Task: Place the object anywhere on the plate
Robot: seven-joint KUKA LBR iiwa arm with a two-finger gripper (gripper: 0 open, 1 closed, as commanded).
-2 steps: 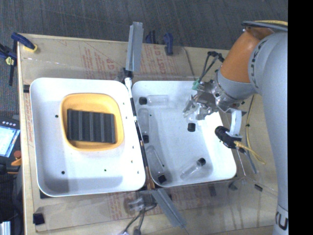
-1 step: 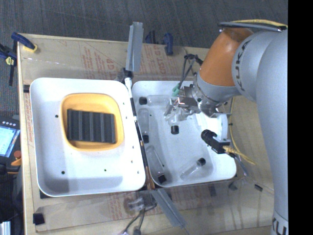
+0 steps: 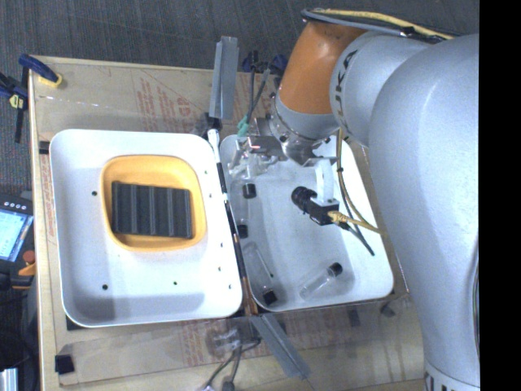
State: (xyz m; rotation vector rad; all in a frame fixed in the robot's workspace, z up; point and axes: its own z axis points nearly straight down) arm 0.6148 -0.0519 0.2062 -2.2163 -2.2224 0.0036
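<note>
A wooden counter (image 3: 122, 88) carries two white bins. My fingers (image 3: 248, 157) hover at the right bin's (image 3: 370, 279) far left corner; I cannot tell their opening. A clear tube (image 3: 319, 279) lies near its front edge, so I should grip it mid-length and carry it to the yellow plate (image 3: 155, 169) in the left bin (image 3: 81, 283).

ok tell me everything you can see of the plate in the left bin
The plate is a squarish dish with rounded corners and a yellow-orange rim, glossy like plastic or glazed ware. A dark grey ribbed insert fills its middle, its ridges running top to bottom in the view. The plate lies flat on the floor of the left bin, in its upper half. Nothing but the insert rests on it, and the gripper is over the right bin.
</note>
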